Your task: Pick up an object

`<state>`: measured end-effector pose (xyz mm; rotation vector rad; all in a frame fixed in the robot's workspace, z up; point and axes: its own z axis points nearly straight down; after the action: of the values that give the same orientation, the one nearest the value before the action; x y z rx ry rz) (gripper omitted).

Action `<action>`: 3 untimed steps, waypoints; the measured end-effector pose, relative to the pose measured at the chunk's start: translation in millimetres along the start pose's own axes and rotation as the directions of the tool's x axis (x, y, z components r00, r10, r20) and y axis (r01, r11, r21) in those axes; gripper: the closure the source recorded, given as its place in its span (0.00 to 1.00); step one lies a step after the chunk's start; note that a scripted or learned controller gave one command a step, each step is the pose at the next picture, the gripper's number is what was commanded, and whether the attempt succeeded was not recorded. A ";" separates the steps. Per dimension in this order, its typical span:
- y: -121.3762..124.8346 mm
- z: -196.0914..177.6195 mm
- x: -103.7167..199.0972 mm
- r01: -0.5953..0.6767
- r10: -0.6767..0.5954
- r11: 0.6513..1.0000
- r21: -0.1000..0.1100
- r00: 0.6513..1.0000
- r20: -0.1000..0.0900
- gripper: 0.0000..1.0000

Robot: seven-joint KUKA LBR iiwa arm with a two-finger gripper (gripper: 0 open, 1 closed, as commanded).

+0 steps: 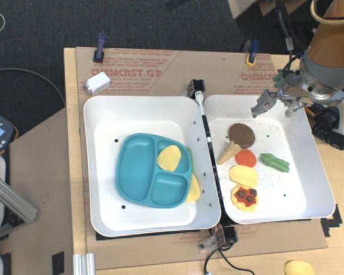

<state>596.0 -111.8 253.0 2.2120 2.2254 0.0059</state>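
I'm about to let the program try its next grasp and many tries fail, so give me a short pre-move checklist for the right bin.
1. Gripper carries nothing: ok, nothing shows between its fingers.
2. Fingers spread for a grasp: ok.
3. Targets in the right bin: ok; ice cream cone, green pepper, pizza slice.
4. Isolated target: ok, the green pepper lies apart.
5. Cone is separate from the orange piece: not ok, they touch.
6. Gripper above a target: not ok, it hangs over the bin's far edge.

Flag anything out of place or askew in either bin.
One yellow piece lies tucked under the blue tray's right edge in the left bin, half hidden, while another sits properly in a compartment. The right bin's toys look merely bunched.
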 end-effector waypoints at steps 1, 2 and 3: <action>30.5 -196.9 32.5 -0.001 0.001 1.000 -0.018 1.000 0.003 0.00; 29.3 -197.2 30.8 -0.004 0.004 1.000 -0.002 1.000 0.004 1.00; -15.0 10.5 113.4 0.000 0.000 1.000 0.025 1.000 -0.004 1.00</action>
<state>580.3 1.5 242.4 2.2263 2.2394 -0.0180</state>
